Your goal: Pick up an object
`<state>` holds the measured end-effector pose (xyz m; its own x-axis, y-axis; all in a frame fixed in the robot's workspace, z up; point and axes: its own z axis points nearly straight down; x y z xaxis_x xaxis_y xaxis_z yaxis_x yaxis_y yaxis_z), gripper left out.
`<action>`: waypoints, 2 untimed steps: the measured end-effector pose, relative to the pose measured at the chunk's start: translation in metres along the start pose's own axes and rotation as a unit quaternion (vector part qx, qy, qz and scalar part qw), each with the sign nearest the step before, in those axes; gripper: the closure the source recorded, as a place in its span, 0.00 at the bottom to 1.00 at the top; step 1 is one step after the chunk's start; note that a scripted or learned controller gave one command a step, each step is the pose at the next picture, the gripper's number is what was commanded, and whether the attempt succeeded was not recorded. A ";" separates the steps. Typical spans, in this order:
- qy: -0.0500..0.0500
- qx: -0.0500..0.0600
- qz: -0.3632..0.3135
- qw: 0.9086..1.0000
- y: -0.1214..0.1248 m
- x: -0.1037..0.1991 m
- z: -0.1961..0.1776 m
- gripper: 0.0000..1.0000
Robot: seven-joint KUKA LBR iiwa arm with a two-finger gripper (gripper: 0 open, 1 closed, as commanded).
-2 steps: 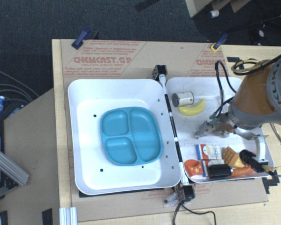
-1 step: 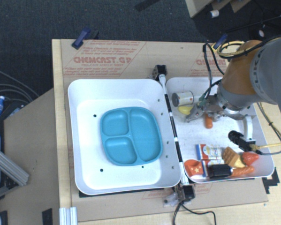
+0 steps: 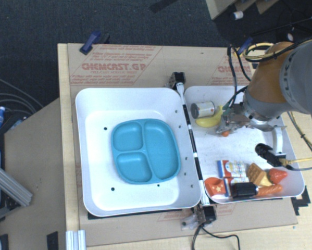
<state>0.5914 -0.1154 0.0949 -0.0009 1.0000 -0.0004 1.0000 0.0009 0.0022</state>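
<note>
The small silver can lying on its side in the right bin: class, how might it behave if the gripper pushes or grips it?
The can lies on its side, so it would likely roll. Its smooth round wall may slip between fingers. The yellow toy beside it might stop it.

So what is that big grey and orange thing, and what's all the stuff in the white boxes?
That big grey thing with the orange band is a robot arm. A camera above the bench looks down at it, and the arm reaches in from the right side of the picture. Its job is to pick something up.

There are two shallow white bins. The left white bin holds a blue plastic plate with three sections. The right white bin holds small things: a yellow banana-shaped toy, a small silver can lying on its side, and a heap of toy food at the near end, red, orange and brown pieces.

The arm's grasping end is down in the right bin beside the yellow toy. The picture does not show whether it has caught anything.
</note>
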 end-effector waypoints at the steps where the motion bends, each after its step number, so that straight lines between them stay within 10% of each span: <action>1: 0.001 0.001 0.000 1.000 -0.023 0.082 -0.090 1.00; 2: 0.001 0.003 0.000 1.000 -0.084 0.120 -0.136 1.00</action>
<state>0.5066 0.0043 0.2304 -0.0008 1.0000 0.0014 1.0000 0.0008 -0.0030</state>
